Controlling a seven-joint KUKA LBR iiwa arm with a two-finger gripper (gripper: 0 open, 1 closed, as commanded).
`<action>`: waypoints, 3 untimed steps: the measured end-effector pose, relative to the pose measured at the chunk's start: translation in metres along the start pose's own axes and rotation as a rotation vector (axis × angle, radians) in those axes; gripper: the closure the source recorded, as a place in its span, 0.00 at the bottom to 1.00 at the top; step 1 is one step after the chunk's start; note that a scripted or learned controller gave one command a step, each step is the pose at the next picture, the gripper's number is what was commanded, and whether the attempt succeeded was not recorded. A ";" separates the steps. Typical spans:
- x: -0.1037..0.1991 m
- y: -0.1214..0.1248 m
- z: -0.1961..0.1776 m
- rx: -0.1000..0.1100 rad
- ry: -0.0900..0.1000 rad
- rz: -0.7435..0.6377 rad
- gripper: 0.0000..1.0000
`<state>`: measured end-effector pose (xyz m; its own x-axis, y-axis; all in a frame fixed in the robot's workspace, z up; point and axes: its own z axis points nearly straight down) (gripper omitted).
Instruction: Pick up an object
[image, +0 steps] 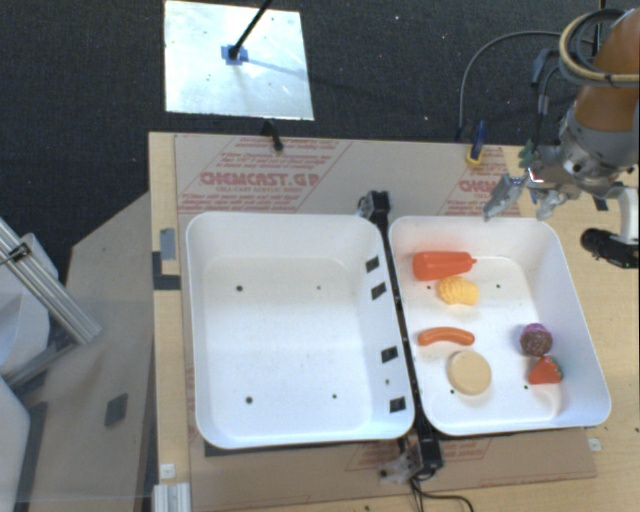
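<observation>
Six candidates for picking, all in the right bin: an orange carrot nearest the bin's far rim, a yellow corn piece just beside and below it, a small orange sausage further toward the near rim, a pale round biscuit-like disc just below that. Against the bin's right wall, a purple-topped piece and a red piece, close together, possibly touching (hard to tell at this size). All lying flat and mostly apart, probably scattered so that each can be taken singly. Beyond the bin's far right corner, over the desk and outside the rim, the claw hanging from the grey arm, two prongs visibly spread, nothing between them. Judged as parked clear of the bin, pick not yet begun. Left of the right bin, touching along a shared black clip strip, the left bin. Carrot or corn likely the shortest reach; the wall-side pair riskier, with little room for the prongs.
</observation>
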<state>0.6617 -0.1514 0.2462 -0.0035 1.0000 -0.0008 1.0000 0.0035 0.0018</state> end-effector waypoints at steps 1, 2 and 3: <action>0.024 -0.034 0.149 0.012 0.004 0.002 0.00; 0.063 -0.068 0.163 0.006 0.003 -0.002 0.00; 0.044 -0.110 0.162 0.005 0.002 0.004 0.00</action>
<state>0.5516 -0.1076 0.0841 0.0003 1.0000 0.0008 1.0000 -0.0003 -0.0029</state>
